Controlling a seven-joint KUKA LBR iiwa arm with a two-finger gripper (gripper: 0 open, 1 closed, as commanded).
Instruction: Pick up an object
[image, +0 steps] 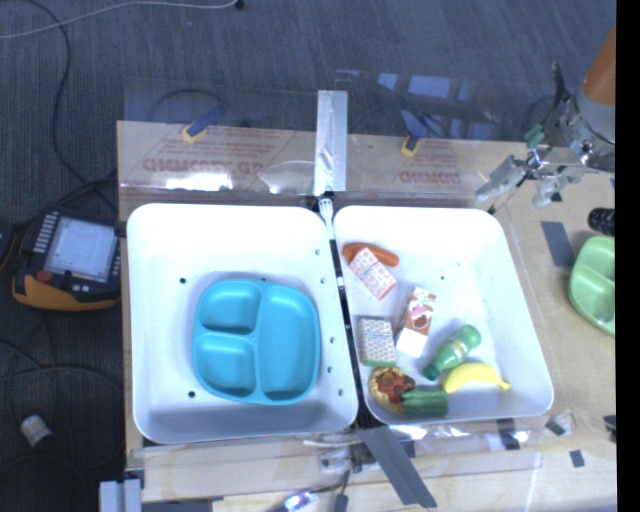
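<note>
Jaws (515, 175) past the right bin's (520, 300) far corner, can't tell their state. Banana (477, 377) at the near wall, bottle (454, 351) touching it. I'd descend on the banana's free side.

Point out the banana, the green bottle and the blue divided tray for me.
banana (476, 378): camera view, middle of its yellow body.
green bottle (452, 352): camera view, middle of its body.
blue divided tray (288, 338): camera view, floor of its large right compartment.
</note>
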